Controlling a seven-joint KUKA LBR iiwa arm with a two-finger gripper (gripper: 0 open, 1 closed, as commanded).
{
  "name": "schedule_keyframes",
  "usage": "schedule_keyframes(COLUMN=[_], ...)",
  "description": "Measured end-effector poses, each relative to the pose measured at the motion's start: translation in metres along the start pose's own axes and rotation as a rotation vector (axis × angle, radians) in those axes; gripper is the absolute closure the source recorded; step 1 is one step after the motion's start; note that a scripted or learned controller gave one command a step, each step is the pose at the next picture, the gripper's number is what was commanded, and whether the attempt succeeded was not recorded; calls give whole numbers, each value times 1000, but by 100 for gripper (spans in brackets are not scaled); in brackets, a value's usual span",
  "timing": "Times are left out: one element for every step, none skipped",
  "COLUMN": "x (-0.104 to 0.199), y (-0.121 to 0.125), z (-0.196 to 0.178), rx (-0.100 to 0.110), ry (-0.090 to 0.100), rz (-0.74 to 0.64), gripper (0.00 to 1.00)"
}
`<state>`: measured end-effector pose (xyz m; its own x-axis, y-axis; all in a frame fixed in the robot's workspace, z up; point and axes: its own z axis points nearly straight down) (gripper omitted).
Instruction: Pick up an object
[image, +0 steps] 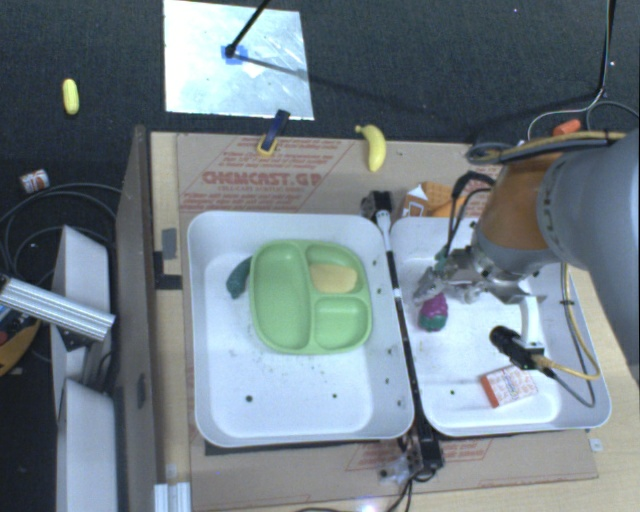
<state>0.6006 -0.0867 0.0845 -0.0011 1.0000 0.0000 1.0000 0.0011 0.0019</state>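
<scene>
Nearest to me, in the front part of the right bin (455, 365), lies a small red and white box (508, 384), well apart from the work. A little further in sits the purple object (433, 314), round with some green on it, close to the wall that this bin shares with the left bin (290, 400). I judge this to be the thing to pick. The gripper (442, 283) hangs just behind and over it, very near or touching. From here I cannot tell if the tool is released or clenched, and I do not see the purple object held in it.

The risks, as I judge them:
- The object looks rounded, so a squeeze off its middle may push it out sideways.
- It lies near the wall, so the tool may strike the wall or press the object against it.
- If the tool closes too high, it takes only air.

In the left bin a green plate (305, 330) holds a yellow piece (333, 277) in one compartment, with a dark teal piece (238, 277) just beside the plate; these are in no danger. Farthest, a banana (374, 148) lies on the cardboard behind the bins.
</scene>
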Motion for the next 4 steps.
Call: schedule_keyframes(x=[-8,-2,4,4], y=[-10,-2,-28,-26], z=[0,0,1,-11], rx=[2,-1,4,-1], ry=[0,0,1,0], rz=[1,-3,0,-1], gripper=[0,0,0,100])
